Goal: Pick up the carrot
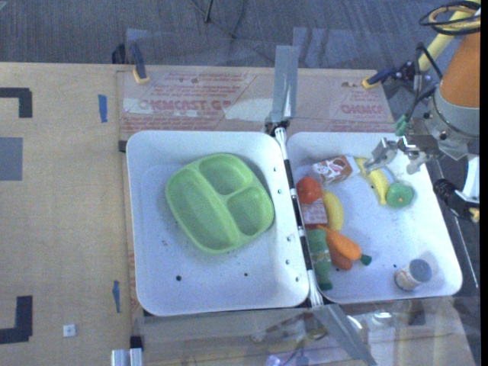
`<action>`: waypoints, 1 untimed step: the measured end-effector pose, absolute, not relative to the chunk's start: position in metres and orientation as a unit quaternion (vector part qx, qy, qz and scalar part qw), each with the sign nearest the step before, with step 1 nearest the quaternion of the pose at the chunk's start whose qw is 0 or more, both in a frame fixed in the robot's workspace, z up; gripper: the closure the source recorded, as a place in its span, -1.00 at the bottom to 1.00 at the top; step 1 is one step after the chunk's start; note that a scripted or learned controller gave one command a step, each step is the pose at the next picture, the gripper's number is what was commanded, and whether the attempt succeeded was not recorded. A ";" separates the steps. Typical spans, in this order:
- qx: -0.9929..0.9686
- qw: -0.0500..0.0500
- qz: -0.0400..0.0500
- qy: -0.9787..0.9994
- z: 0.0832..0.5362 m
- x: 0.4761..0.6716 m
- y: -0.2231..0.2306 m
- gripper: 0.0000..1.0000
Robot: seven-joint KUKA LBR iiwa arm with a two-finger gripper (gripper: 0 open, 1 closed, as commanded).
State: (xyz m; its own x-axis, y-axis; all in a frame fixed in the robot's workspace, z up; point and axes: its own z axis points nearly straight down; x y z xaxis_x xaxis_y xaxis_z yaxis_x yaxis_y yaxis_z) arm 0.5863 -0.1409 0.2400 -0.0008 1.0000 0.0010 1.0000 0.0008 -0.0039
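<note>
two shallow white plastic bins side by side on the bench. left bin [152, 280] holds a lime-green plastic plate w/ three compartments [219, 202], sitting roughly centre, slightly toward the back.

right bin [442, 235] has all the small stuff. target: orange toy carrot w/ small green tip [345, 245], lying on the bin floor in the front-left part, angled w/ green end pointing to the view's right-front. it touches a darker orange/red piece [338, 261] just in front of it, can't tell what that is. along the left wall, close to the carrot: red round tomato-like toy [309, 190] at the back, a red-and-white flat packet [313, 213] below it, then a green long veg-shaped toy [319, 259] running toward the front edge. yellow lemon-shaped toy [333, 209] sits just right of the packet, just behind the carrot. brown-and-white snack packet [333, 169] near the back-left of that bin.

right side of the bin: yellow banana toy [377, 182] next to a green round apple-like toy [399, 195], touching or nearly. small grey-topped can [414, 274] in front-right corner, well apart from the rest.

grey two-finger gripper [394, 155] hangs over the back-right of the right bin, just above the banana/apple pair, well apart from the carrot. fingers look spread, nothing between them afaict. orange band of the arm [463, 75] visible at the view's right edge.

carrot not picked up, untouched.
</note>
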 end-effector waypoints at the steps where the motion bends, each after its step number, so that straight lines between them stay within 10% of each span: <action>1: -0.707 0.001 0.001 -0.707 0.250 0.586 -0.141 1.00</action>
